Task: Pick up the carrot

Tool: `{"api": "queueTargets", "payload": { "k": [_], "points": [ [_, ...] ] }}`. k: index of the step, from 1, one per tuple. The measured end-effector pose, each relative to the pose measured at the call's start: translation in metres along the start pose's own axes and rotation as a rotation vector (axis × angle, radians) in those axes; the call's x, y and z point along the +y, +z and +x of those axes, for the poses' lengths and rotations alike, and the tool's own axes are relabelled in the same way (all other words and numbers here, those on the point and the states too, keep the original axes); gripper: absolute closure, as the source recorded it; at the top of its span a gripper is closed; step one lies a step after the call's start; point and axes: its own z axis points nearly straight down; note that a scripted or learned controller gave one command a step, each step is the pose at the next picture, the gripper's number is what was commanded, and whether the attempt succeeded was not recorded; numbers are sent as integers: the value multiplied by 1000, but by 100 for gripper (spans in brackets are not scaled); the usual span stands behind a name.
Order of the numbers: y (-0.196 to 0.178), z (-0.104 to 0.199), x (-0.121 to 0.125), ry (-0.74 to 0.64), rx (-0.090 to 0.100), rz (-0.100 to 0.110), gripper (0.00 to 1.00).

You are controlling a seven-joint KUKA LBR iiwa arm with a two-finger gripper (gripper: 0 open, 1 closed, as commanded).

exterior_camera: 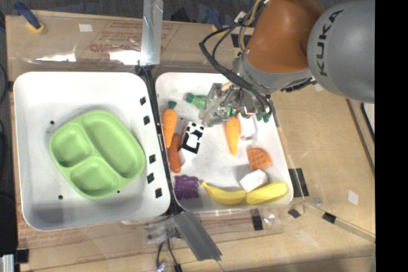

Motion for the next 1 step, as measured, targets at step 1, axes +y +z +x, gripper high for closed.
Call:
{"api": "queueTargets", "payload": {
  "k": [1],
  "points": [
    [-29,-55,-42,-211,-1,3,100]
  ]
}}
